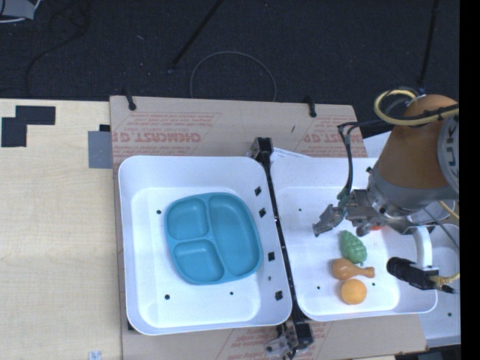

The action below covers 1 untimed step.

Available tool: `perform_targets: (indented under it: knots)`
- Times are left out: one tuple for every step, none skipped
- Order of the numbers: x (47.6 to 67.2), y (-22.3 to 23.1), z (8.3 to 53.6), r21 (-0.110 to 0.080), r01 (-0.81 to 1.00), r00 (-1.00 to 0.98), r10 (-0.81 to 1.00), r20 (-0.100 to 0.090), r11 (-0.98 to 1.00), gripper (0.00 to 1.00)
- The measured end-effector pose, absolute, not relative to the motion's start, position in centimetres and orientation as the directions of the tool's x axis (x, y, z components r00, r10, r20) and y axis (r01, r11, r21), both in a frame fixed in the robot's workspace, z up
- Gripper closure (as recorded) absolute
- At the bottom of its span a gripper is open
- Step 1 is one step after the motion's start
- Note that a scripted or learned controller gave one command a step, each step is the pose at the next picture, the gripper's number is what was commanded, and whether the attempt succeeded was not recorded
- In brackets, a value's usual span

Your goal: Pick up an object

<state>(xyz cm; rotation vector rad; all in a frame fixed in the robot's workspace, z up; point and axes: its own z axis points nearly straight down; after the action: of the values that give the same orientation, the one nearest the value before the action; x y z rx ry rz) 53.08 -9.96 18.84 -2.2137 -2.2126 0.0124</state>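
In the right bin (307,291) lie three small things close together: a green knobbly piece (352,247), an orange drumstick-shaped piece (350,270) below it, and an orange ball (353,292) nearest the front wall. My gripper (327,222) hangs over the middle of that bin, just up and left of the green piece and apart from it. I see nothing held in it. The grey and orange arm (412,156) reaches in from the right.
A blue divided plate (212,237) lies in the left bin (142,201). A black divider (274,231) runs between the two bins. Cardboard (195,130) sits under the bins, and bare bin floor lies left of the gripper.
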Motion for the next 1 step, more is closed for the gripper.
perform_targets:
  knots:
    - [53.32,-10.00,19.27,-0.004,1.000,-0.001,1.000,0.001,0.001,0.00]
